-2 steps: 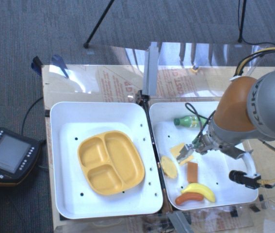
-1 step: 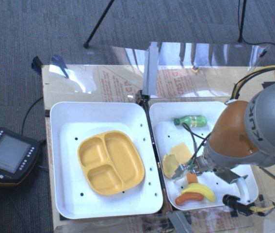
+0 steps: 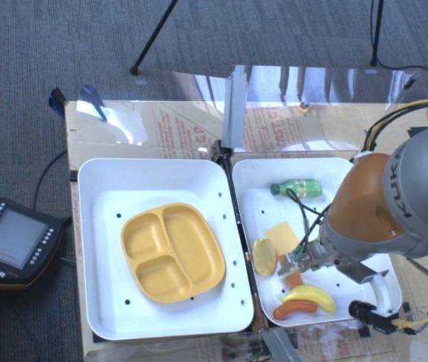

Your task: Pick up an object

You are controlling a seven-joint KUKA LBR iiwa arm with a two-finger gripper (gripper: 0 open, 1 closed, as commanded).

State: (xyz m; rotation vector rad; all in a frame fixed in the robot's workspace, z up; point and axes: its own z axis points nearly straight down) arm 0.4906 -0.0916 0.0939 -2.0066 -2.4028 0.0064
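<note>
Camera view, looking down at a slant on two shallow white bins side by side. Left bin (image 3: 93, 202): one yellow three-compartment plate (image 3: 173, 252), lying flat near the middle, turned at an angle to the bin's edges. Right bin (image 3: 334, 164): a green bottle (image 3: 297, 188) with a yellow label, lying on its side near the far edge; a pale yellow wedge like a cheese slice (image 3: 282, 237) toward the centre; a rounded tan food piece (image 3: 264, 256) close to the left wall, just beside the wedge; a small orange block (image 3: 294, 280) below them; a yellow banana (image 3: 309, 298) and a red-orange sausage-like piece (image 3: 294, 309) touching each other along the near edge. Arm: grey with an orange band (image 3: 361, 198), reaching in from the right over the right bin. Gripper (image 3: 298, 259): low over the bin's centre, just beside the cheese wedge and above the orange block; whether it is released or clenched cannot be told from this angle. A handheld control pendant (image 3: 13, 240) lies on the floor left of the bench.
</note>
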